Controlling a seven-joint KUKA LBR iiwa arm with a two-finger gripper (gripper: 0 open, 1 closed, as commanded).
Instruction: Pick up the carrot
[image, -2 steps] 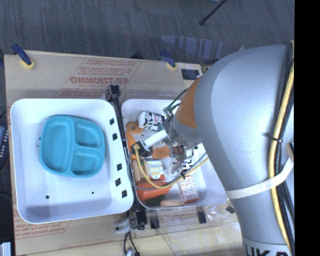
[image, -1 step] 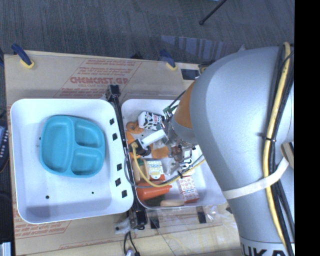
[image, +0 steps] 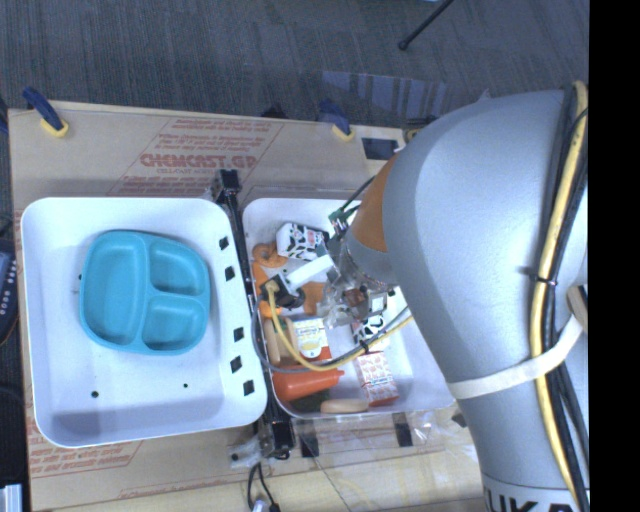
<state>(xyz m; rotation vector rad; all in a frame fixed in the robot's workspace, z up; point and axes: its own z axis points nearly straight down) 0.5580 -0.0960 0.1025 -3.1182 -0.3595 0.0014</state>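
Gripper (image: 350, 297) is seen low over the cluttered right bin (image: 430, 385), its state hidden by wrist and cables, so no grasp can be confirmed. An orange-red carrot (image: 303, 383) lies toward the bin's near wall, below-left of the tool in view, its long axis running roughly left-right.

Carrot (image: 300, 383): orange-red, tapered, lying flat and roughly crosswise near the front wall of the right bin (image: 430, 395), among other small items. A yellow cable (image: 300, 358) curves just above its upper edge, and a pale, tan-coloured piece (image: 345, 405) lies just in front of it. Its left end sits close to the bin's left wall; nothing grips it.
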